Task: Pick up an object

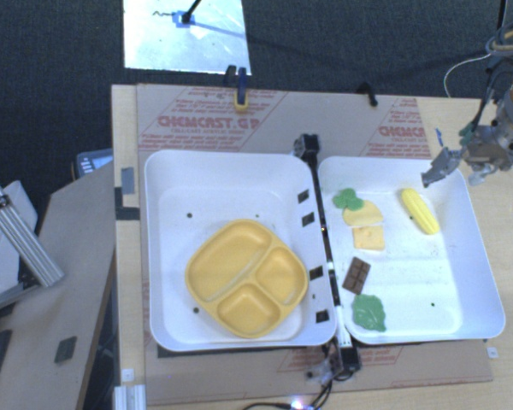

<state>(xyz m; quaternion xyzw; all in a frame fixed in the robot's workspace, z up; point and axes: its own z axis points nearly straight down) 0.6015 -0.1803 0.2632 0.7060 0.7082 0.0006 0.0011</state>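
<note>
The right bin (474,301) holds several toy foods. A yellow corn cob (420,210) lies near its far right. A small green piece (348,199), a pale yellow wedge (363,214) and an orange-yellow square (369,238) cluster at its far left. A brown chocolate bar (356,275) and a green leafy piece (368,313) lie near its front left. My gripper (456,167) hangs over the bin's far right corner, just up and right of the corn cob and apart from it. I see nothing held in it.
The left bin (179,186) carries a yellow divided plate (246,277). A black divider with clips (318,229) runs between the bins. Cables loop near the arm (504,135) at the upper right. A shiny metal sheet (184,24) lies beyond the bench.
</note>
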